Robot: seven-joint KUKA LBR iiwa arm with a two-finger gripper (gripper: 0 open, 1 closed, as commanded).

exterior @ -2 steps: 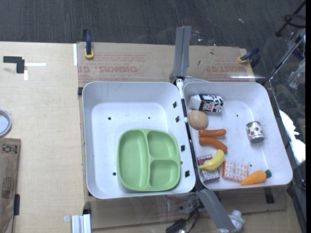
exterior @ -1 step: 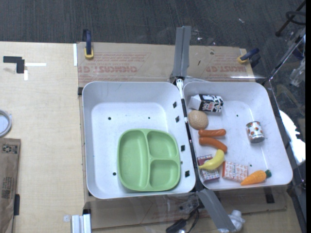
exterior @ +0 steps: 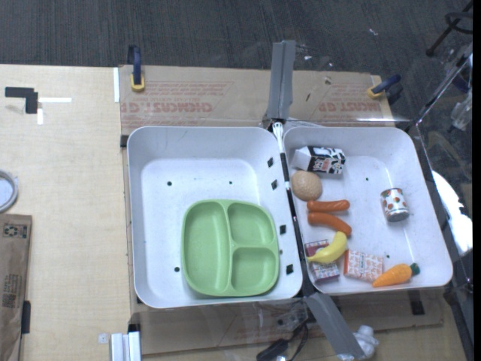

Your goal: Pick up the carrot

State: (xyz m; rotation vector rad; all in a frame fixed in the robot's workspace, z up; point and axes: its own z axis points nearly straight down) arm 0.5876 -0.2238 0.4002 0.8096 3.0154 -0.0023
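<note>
Where the right-hand bin reaches its lower right corner, the carrot lies on the white floor, close to the bin's front rim. Its long axis runs nearly level across the frame with a slight tilt: the green leafy end points right and a little up, toward the bin's right wall, and the tapered orange tip points left and a little down. It looks like smooth moulded plastic, a stubby cone.

Just left of the carrot tip sits a small flat packet, squarish, with a red and white pattern. Left of that, a yellow banana, curved and glossy, lies across another small red-edged box. Above them, two orange sausages lie side by side, both rounded at the ends and nearly level. A tan, egg-shaped piece rests above these by the bin's left wall, and a black-and-white milk carton lies tipped near the upper left of this bin. A small cylindrical can with a red-spotted label stands apart toward the right wall.

The left bin holds a light green divided plate with three compartments and rounded corners, in its lower right part.

As for the claw, I cannot tell its state.
</note>
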